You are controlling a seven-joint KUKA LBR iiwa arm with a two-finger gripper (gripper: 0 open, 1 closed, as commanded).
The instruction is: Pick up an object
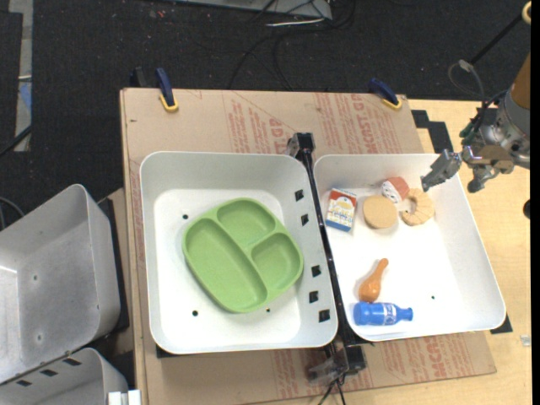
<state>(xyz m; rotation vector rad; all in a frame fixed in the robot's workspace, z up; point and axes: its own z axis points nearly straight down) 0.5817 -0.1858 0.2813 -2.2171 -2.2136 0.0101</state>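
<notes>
Faint red printed lettering runs across the tan cardboard sheet [253,121] beneath the 2 bins, upside down and too blurred to read, and the small red-and-white carton [341,209] carries an illegible label.

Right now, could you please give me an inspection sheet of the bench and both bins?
Surface: cardboard-covered bench bearing the left bin and the right bin side by side.
Job's things: in the right bin, a small carton, a tan disc, a red-and-white piece, a scalloped tan piece, an orange drumstick-shaped toy and a blue bottle.
Clutter: green divided plate in the left bin.
Claw: claw over the right bin's far right corner, fingers apart, nothing between them.
Cables: dark cables on the floor beyond the bench.
Surroundings: yellow-tipped clamps on the far edge; a grey container at left.
</notes>
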